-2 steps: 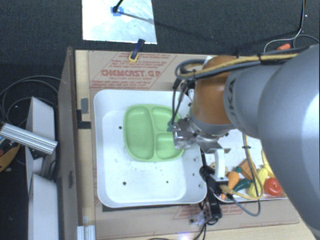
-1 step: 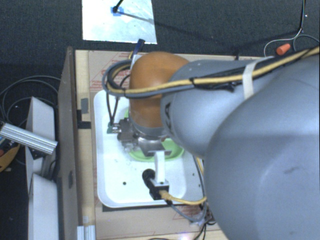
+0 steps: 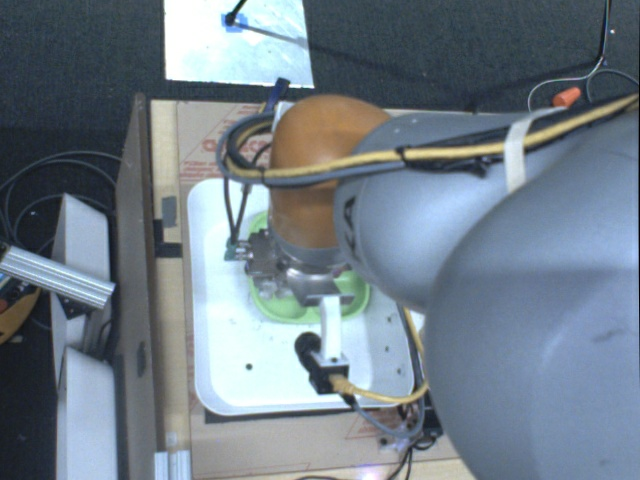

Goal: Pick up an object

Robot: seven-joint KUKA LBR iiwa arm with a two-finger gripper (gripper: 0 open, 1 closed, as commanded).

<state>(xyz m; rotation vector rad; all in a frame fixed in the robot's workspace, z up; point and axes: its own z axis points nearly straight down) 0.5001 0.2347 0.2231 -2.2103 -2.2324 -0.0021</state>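
Note:
A light green round object [image 3: 352, 298] lies in the left white bin [image 3: 225, 368], mostly covered by the arm. My gripper [image 3: 298, 286] hangs straight down over it, below the orange band [image 3: 315, 168], and its tip sits at or just above the green object. The wrist body hides whether they touch. A white bar [image 3: 331, 333] ending in a black piece [image 3: 318, 363] reaches from the wrist toward the bin's front.
The big grey arm [image 3: 500, 298] covers the whole right side, including the second bin. Cables [image 3: 240, 158] loop around the wrist. A cardboard wall [image 3: 135, 268] borders the bin's left edge. Bare bin floor [image 3: 235, 318] shows at the front left.

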